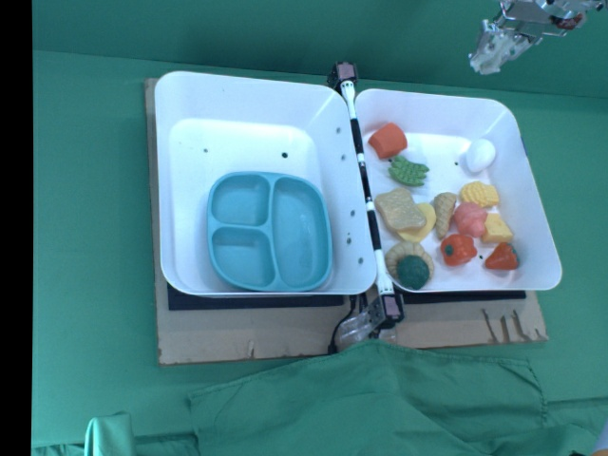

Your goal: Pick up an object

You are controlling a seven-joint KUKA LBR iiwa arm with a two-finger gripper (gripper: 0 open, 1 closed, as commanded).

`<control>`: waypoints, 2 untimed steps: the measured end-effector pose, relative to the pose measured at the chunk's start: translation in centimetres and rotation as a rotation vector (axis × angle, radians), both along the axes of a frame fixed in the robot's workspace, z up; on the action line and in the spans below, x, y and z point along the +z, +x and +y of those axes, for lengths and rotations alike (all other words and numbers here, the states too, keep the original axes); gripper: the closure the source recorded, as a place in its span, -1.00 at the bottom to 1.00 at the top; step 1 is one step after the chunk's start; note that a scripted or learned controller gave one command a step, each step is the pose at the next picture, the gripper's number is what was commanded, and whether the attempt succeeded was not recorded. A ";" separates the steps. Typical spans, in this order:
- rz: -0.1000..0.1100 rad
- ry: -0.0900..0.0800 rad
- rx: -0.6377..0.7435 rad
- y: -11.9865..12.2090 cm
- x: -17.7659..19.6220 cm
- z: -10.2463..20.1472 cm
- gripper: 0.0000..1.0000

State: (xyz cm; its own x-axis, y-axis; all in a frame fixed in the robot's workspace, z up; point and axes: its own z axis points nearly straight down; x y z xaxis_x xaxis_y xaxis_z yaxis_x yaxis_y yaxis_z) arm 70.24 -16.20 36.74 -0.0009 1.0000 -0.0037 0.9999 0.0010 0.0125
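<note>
Above the right bin's (532, 174) far corner, the gripper (489, 58), jaws' state unclear, white egg (480, 155) lying well below them.

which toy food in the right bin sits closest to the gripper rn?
The white egg, at the right bin's far right corner. It is the only white piece, and it lies almost directly below the gripper, nearer than the orange-red piece.

Light-blue divided plate (270, 231), white bins (252, 98), green cloth (85, 207)
</note>
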 end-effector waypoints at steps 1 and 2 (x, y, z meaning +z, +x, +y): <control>0.000 -0.001 -0.003 -0.2 5.1 -0.8 1.00; 0.016 0.002 -0.006 -0.3 -4.8 -2.6 1.00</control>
